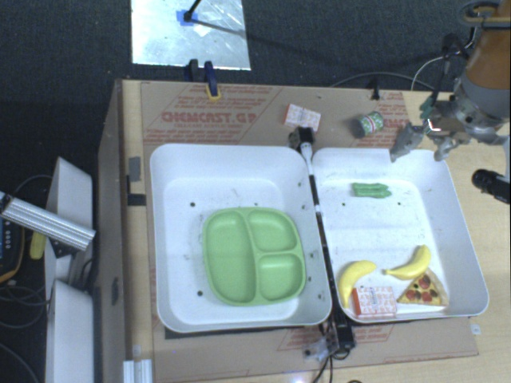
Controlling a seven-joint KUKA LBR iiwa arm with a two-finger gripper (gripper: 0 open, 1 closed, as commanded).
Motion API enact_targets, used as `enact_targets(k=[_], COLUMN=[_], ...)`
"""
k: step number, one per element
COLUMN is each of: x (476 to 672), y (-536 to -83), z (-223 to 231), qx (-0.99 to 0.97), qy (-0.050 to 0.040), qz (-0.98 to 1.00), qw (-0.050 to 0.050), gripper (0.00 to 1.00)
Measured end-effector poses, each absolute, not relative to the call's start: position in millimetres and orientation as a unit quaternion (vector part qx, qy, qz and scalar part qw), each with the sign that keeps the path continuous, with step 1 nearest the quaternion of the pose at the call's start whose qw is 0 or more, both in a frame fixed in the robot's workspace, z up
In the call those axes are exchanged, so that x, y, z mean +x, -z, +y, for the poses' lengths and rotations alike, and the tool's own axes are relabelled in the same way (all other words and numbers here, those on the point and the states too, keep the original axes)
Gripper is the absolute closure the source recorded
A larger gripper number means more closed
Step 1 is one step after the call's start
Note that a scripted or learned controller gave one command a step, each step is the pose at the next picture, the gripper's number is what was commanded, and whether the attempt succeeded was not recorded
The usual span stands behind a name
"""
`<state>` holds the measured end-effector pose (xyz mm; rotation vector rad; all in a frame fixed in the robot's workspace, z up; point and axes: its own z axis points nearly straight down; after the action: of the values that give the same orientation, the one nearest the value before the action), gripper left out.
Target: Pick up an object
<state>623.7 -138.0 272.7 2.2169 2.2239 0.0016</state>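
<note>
My gripper (424,144) hangs at the upper right, over the far rim of the right bin (455,214). It is open, its two fingers (406,140) spread apart with nothing between them. In the right bin a green pea pod (371,189) lies near the far side, below and left of the gripper. At the near side lie two yellow bananas (355,278) (411,262), a pizza slice (423,290) and a red-and-white box (374,300). In the left bin (172,214) sits a green divided plate (254,255).
A small can (370,123) and a white tag (302,116) lie on the board behind the bins, left of the gripper. A blue clamp (209,78) stands at the board's far edge. A foil sheet (190,22) lies on the floor beyond.
</note>
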Motion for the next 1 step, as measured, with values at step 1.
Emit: enact_targets(k=[1], x=[628.9], y=[-208.1], z=[-150.4], qx=[0.707], qy=[0.0002], qz=[0.708], qw=[0.000], gripper=[0.00])
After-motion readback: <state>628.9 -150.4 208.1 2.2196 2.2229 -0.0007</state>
